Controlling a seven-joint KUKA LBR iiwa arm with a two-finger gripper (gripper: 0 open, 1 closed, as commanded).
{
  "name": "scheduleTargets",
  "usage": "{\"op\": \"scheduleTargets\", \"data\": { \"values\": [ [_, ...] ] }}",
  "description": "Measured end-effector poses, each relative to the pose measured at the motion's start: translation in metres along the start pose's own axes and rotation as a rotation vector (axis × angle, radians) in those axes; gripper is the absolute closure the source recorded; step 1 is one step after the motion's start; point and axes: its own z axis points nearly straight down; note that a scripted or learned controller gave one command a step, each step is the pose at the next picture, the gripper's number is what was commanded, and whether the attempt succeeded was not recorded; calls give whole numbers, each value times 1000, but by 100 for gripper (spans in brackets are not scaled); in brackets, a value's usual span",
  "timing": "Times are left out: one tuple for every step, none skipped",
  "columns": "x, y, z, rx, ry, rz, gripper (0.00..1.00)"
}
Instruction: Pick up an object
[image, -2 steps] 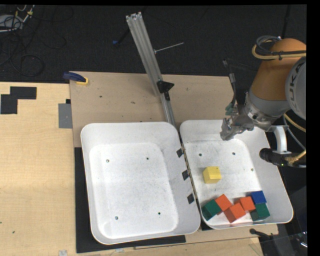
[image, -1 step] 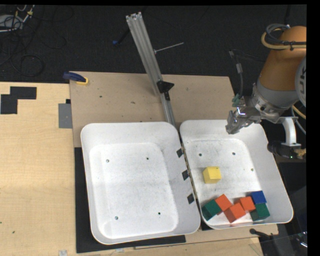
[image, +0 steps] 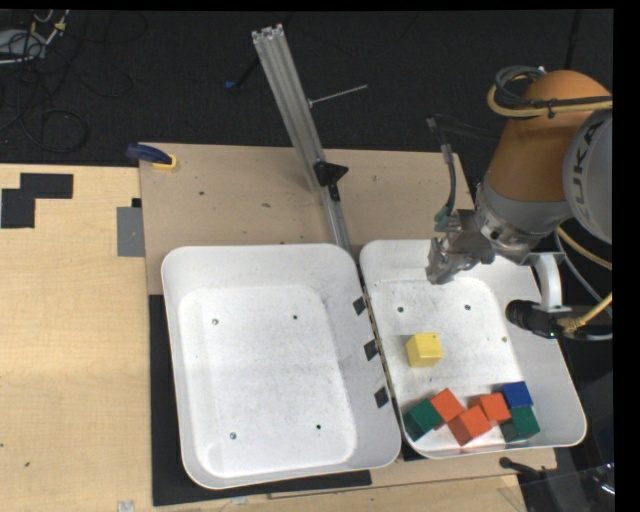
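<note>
Gripper (image: 445, 266): above far end of right bin (image: 400, 262); finger spread cannot be told; nothing seen in its grasp.
Yellow cube (image: 424, 348): alone mid-bin, well apart from gripper.
Block cluster (image: 474, 413): orange, green and blue pieces, near corner of right bin.
Left bin (image: 180, 275): alongside, touching.

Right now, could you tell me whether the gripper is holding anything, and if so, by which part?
Nothing shows between its fingers. The gripper hangs over the right bin's far end, apart from the yellow block and the others.
</note>
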Motion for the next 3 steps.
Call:
{"op": "scheduleTargets", "data": {
  "values": [
    [42,-15,-3,-1,0,-1,100],
    [94,-24,8,0,1,-2,100],
    [148,-36,5,1,1,-2,100]
  ]
}}
